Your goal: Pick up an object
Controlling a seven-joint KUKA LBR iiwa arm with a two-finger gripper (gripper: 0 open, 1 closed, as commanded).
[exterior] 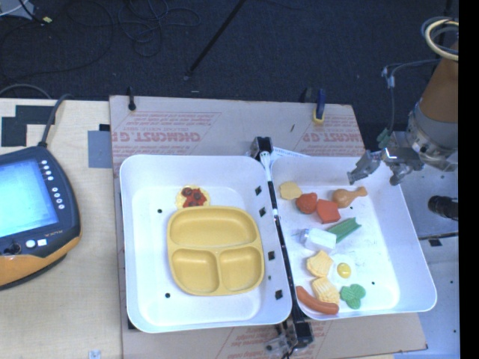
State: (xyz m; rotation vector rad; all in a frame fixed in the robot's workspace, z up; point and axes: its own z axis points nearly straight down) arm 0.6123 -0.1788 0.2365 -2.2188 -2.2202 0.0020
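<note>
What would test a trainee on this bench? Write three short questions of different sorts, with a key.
1. True or false: the yellow divided tray lies in the left bin.
2. Which toy lies nearest the gripper? A) hot dog B) chicken drumstick C) broccoli
3. Fill in: the small pizza lies in the ___ bin.

Key: 1 true; 2 B; 3 left.

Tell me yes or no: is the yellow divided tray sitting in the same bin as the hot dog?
No. The yellow divided tray lies in the left bin, while the hot dog lies in the right bin.
</note>
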